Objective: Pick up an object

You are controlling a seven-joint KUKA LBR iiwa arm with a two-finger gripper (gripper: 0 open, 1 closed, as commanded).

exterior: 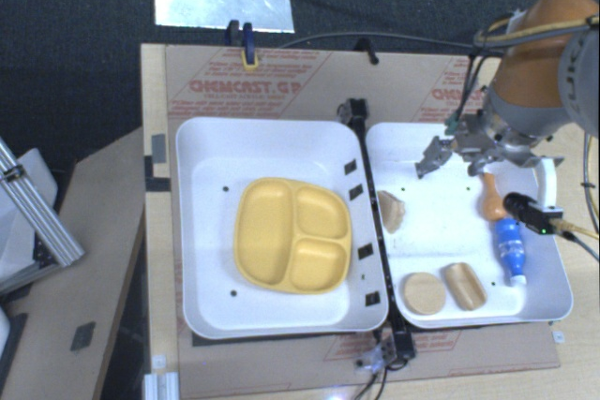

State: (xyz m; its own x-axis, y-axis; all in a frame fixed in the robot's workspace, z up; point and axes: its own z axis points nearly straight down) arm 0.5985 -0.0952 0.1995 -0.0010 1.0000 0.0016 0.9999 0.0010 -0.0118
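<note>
Two white bins sit side by side on the bench (122,201). The left bin (202,201) holds one thing: a yellow divided plate (292,234) with three compartments, lying flat near the bin's middle. The right bin (422,211) holds five things. One pale wedge-shaped piece (391,210) lies by the bin's left wall. One round tan disc (424,293) and one tan bread-like loaf (463,285) lie just beside each other along the lower edge. One small blue bottle (511,250) with a white cap lies on its side toward the right of the frame. One orange pear-shaped object (491,198) lies just above the bottle.

The gripper (454,155) hovers over the upper part of the right bin, its grey fingers (433,156) spread apart with nothing between them. The orange object lies just to the lower right of the gripper, near it but apart from the fingers. The bottle is farther down, the wedge to the lower left, and the disc and loaf well below, at the bin's lower edge.
</note>
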